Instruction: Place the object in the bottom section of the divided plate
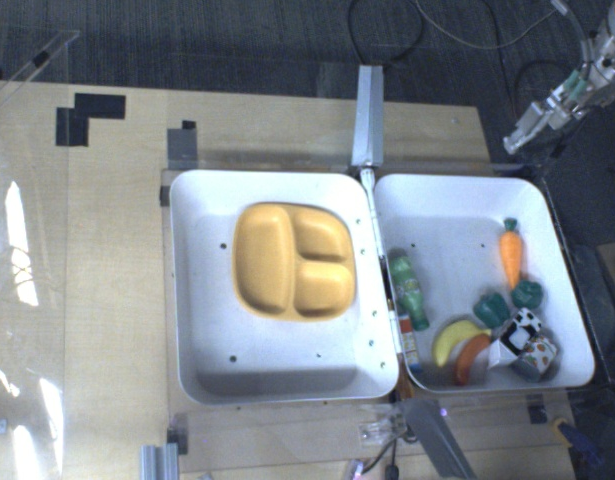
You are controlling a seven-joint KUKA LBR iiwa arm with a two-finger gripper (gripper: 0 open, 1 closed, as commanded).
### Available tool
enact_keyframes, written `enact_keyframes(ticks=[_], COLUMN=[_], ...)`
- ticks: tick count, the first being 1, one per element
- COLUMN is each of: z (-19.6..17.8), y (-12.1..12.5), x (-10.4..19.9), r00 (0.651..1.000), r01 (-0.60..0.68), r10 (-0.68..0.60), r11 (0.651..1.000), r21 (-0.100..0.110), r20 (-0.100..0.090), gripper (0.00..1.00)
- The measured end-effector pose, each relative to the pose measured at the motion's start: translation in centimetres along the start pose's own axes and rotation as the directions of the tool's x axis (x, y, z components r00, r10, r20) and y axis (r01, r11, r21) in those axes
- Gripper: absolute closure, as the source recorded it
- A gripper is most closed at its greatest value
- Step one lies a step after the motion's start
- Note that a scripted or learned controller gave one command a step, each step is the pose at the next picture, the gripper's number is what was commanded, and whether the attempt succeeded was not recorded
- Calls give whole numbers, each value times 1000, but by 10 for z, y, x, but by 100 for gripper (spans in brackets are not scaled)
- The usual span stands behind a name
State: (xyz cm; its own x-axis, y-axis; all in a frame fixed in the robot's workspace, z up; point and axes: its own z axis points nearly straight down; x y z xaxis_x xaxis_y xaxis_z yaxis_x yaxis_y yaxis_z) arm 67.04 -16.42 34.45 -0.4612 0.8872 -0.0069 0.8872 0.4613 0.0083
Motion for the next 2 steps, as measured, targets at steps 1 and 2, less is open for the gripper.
enact_keyframes(ticks=[1, 2], z=[0, 0], y=[0, 0], x=[0, 0], r00=[1000, 1000], r01=[0, 0], r10=[0, 0], r11=[1000, 1000], r21=[0, 0], r20=[0, 0], gripper=[0, 0])
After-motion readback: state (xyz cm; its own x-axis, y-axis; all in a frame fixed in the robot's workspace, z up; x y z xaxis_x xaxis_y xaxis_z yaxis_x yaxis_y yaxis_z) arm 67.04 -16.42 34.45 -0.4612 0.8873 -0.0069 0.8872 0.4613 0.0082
